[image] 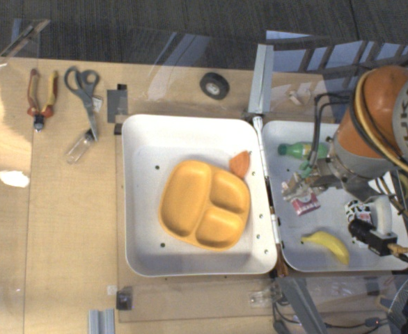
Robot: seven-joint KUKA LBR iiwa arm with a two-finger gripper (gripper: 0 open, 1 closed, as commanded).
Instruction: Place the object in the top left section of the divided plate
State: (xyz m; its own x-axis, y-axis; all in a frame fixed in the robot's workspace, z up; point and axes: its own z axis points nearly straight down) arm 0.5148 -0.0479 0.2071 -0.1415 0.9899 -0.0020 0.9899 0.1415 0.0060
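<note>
The grey arm with its orange band (pixel 385 110) reaches in from the right over the right-hand shallow white bin (pixel 287 245), and its two-finger gripper (pixel 300 185) hangs low above the bin's left part, directly over a small red-and-white packet (pixel 306 204); whether the gripper is apart or together cannot be told, since the metal parts blur into one another, and nothing can be made out clamped there. Just beyond the gripper lies a green plastic bottle (pixel 298 149) on its side near the bin's far edge, and nearer the camera a yellow banana (pixel 327 244) rests on the bin floor. To the right sits a small black-and-white object (pixel 358 209). In the left-hand white bin (pixel 141 186) the yellow divided plate (pixel 205 204) lies slightly turned, with a small orange carrot-like piece (pixel 240 163) touching its far right rim, outside the plate. On the wooden bench (pixel 51 221) beyond lie a roll of black tape (pixel 214 85), grey-handled scissors (pixel 84 92) and red-handled pliers (pixel 40 96).
</note>
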